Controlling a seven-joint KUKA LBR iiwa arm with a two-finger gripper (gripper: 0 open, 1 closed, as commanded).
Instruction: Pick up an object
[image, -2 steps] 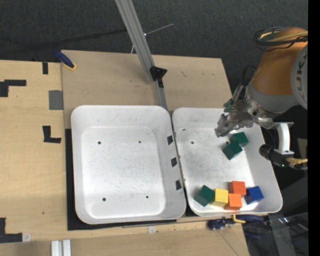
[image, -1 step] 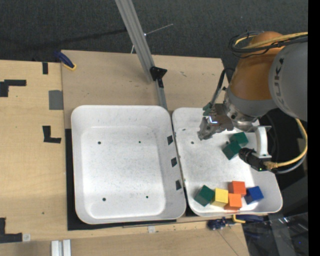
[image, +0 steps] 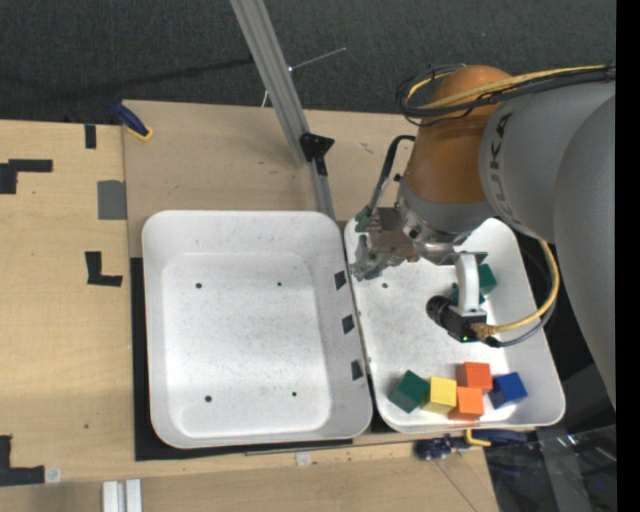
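Note:
Several small blocks lie in a cluster at the near end of the right bin (image: 400, 320): a green block (image: 408, 390), a yellow block (image: 442, 392), two orange blocks (image: 477, 376) and a blue block (image: 508, 388). Another green block (image: 486, 277) peeks out beside the arm near the bin's right wall. My gripper (image: 368, 258) hangs over the far left part of the right bin, close to the wall between the two bins. It is well away from the block cluster, and I see nothing held in it.
The left bin (image: 160, 300) lies beside the right one, with their rims touching. A slanted metal pole (image: 285, 90) runs down to a black clamp (image: 315, 147) behind the bins. The arm's grey and orange body (image: 470, 150) covers the right bin's far end.

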